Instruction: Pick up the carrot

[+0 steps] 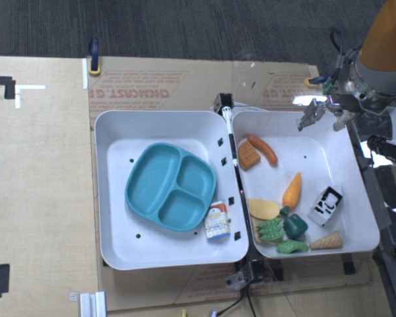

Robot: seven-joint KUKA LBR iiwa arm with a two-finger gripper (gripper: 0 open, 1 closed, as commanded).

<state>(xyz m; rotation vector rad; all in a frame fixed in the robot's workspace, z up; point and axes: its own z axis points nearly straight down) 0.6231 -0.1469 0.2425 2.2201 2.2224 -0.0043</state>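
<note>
The carrot (291, 191) is orange with a green stub at its lower end. It lies tilted near the middle of the right bin (343, 152). My gripper (326, 115) hangs over the bin's far right corner, well above and to the right of the carrot. Its two fingers are spread apart with nothing between them.
Around the carrot lie a sausage (263, 149), a bread piece (248, 156), a yellow slice (263, 209), green vegetables (282, 232), a black-and-white box (326, 205) and a cone (326, 241). The left bin (112, 177) holds a blue divided plate (171, 187) and a small carton (217, 221).
</note>
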